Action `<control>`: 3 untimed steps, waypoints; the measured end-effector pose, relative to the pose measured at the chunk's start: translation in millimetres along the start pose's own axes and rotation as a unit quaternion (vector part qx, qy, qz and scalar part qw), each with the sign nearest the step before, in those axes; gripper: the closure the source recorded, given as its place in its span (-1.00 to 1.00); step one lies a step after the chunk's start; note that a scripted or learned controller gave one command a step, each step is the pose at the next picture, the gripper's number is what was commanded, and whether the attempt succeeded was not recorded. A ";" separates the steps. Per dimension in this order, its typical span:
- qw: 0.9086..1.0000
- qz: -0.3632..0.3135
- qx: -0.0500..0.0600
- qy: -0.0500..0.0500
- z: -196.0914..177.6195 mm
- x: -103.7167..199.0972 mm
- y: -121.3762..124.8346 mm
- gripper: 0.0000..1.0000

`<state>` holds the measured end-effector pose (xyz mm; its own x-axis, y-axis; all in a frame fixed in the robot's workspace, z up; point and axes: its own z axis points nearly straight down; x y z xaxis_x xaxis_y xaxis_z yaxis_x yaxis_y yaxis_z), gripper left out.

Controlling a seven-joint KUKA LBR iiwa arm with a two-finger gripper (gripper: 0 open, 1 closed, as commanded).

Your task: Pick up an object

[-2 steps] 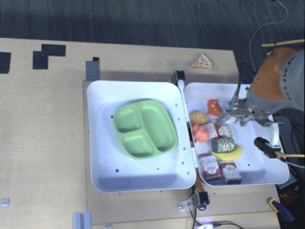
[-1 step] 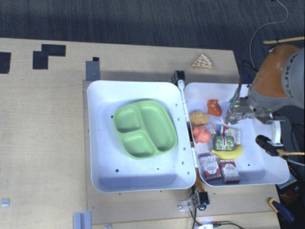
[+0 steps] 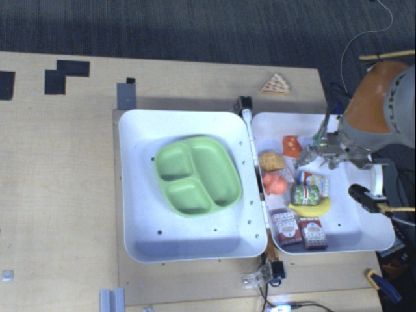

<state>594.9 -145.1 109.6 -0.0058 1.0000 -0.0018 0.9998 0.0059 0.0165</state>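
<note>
We see the grey arm with its orange band (image 3: 372, 103) reaching in from the right, its metal two-finger pincer (image 3: 316, 158) hanging low over the right-hand shallow white bin (image 3: 364, 229). Whether the pincer is spread or pressed together we cannot tell, and we see nothing between its tips.

Just left of the pincer and slightly above lies a small red-orange block (image 3: 292, 145). Further left sits a tan, bread-like lump (image 3: 272, 160), and below that a pink rounded toy (image 3: 275, 184). Directly beneath the pincer is a green-and-white printed carton (image 3: 308, 192), with a yellow banana (image 3: 310, 207) touching its lower edge. Lower and to the left lie two dark red packets (image 3: 299, 230) side by side.

Well to the left of the pincer, the other white bin (image 3: 140, 239) holds a pale green divided plastic plate (image 3: 195, 175). Up and to the left of the pincer, on the wooden bench (image 3: 58, 194), rests a small triangular pizza-slice toy (image 3: 276, 84).
</note>
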 end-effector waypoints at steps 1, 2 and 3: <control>1.000 0.002 0.004 0.000 21.5 31.0 -57.1 -1.00; 1.000 0.002 0.001 0.000 9.9 31.2 -54.3 1.00; 1.000 0.000 0.007 0.002 -77.2 114.0 -104.7 1.00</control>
